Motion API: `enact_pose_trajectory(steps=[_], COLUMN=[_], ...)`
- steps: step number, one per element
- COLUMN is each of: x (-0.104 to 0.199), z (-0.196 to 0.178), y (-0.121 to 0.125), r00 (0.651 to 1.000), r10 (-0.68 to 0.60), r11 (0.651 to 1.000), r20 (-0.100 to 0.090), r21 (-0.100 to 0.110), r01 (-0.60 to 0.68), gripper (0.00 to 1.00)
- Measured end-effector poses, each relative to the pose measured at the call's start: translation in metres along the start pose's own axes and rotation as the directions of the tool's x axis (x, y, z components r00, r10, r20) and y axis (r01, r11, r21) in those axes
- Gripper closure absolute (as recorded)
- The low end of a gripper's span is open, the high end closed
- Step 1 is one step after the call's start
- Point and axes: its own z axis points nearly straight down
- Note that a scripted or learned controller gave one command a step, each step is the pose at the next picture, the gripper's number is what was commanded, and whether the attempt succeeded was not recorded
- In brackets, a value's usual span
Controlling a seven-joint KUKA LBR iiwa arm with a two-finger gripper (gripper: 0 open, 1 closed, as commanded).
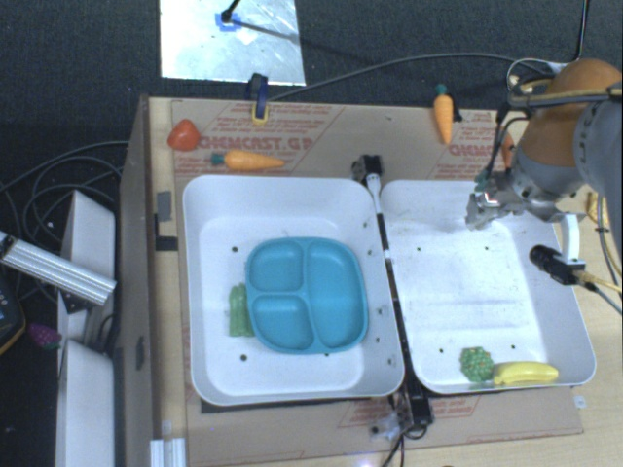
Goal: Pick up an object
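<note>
From my remote station: two shallow white bins of smooth, faintly glossy plastic (292,377) sit on a matt brown cardboard-covered surface (321,129) printed in red. The sky-blue divided plate (307,295) has a satin plastic sheen; the yellow banana-shaped toy (527,373) shines like moulded plastic. The arm's silvery metal tool (484,207) glints. Behind, a crinkled reflective foil sheet (232,29) lies on dark, rough carpet (68,56).
</note>
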Motion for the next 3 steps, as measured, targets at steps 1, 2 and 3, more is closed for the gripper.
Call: enact_pose_trajectory(steps=[1,2,3], x=[0.0,0.0,0.0], z=[-0.011,-0.022,-0.033], y=[0.001,0.002,0.003], r00=[1.0,1.0,1.0], r10=[-0.001,-0.003,-0.004], r11=[1.0,1.0,1.0], r20=[0.0,0.001,0.001], r21=[-0.003,-0.007,-0.011], r01=[0.001,0.003,0.004], gripper=[1.0,1.0,1.0])
